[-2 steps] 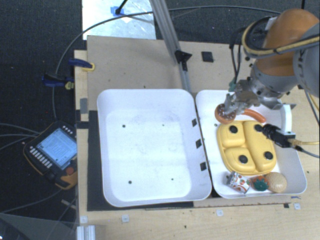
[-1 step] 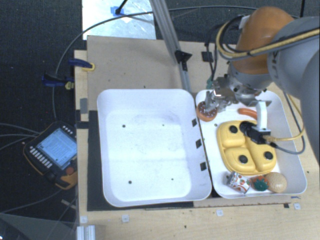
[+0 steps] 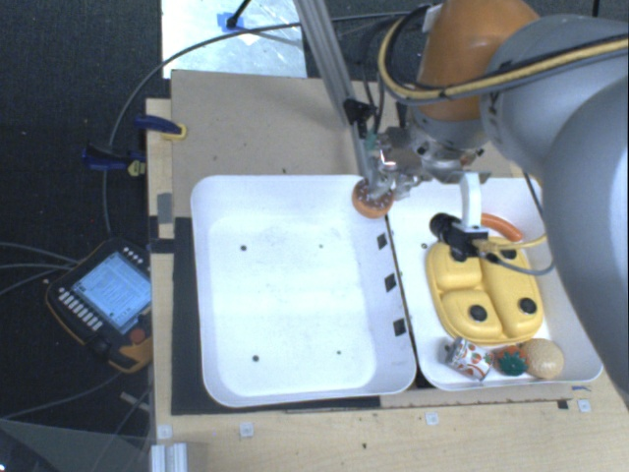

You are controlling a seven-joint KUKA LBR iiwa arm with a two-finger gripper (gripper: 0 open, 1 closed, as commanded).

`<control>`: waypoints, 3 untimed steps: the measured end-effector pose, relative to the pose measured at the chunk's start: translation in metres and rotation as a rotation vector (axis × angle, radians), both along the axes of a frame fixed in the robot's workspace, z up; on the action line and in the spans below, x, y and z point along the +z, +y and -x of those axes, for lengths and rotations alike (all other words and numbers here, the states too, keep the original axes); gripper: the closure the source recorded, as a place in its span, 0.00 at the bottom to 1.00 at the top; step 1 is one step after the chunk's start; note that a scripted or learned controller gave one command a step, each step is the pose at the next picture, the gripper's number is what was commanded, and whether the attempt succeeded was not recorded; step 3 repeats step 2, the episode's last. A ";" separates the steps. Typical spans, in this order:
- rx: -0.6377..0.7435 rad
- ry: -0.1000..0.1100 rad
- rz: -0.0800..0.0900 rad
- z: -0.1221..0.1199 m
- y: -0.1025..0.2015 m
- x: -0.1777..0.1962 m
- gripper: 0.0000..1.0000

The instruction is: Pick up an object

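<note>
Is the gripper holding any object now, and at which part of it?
It cannot be told. A small brown round object sits right under the gripper, but the fingers are not clearly visible.

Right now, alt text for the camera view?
A grey arm with an orange band reaches in from the right, its gripper at a small round brown object above the divide between two white bins. The right bin holds a yellow toy and small items.

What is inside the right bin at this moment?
The right bin holds a yellow toy, a beige ball, a small carton and a green piece; the arm covers its far corner.
</note>
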State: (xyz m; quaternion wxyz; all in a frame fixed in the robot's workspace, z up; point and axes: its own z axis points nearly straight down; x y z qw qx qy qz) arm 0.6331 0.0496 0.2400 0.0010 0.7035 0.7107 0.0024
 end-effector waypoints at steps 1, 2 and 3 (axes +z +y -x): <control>-0.001 0.002 0.000 -0.014 0.042 -0.004 1.00; -0.004 0.002 0.002 -0.014 0.039 -0.004 0.00; -0.004 0.002 0.002 -0.014 0.039 -0.004 0.00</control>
